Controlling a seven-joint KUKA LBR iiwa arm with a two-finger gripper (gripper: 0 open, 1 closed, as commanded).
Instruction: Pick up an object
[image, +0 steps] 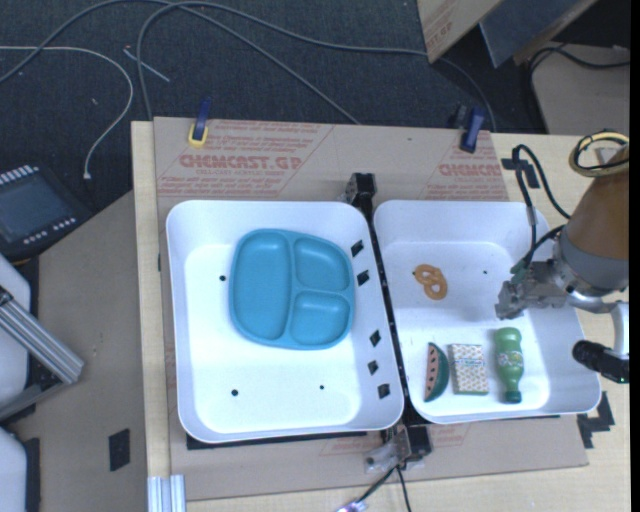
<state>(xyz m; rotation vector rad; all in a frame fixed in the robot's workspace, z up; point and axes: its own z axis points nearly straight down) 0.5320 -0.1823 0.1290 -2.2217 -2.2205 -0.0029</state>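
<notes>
The right bin (460, 222) holds a pretzel (431, 281) near its middle. Along its front lie a watermelon slice (434, 371), a speckled sponge block (468, 368) and a green bottle (508, 364). My gripper (513, 299) hangs over the right side of this bin, just above the green bottle's top end and to the right of the pretzel. Nothing shows between its fingers.
A blue divided plate (292, 288) lies in the left bin (200, 320). A black divider with clips (375, 300) runs between the bins. Cables trail across the floor at the back and by the arm on the right.
</notes>
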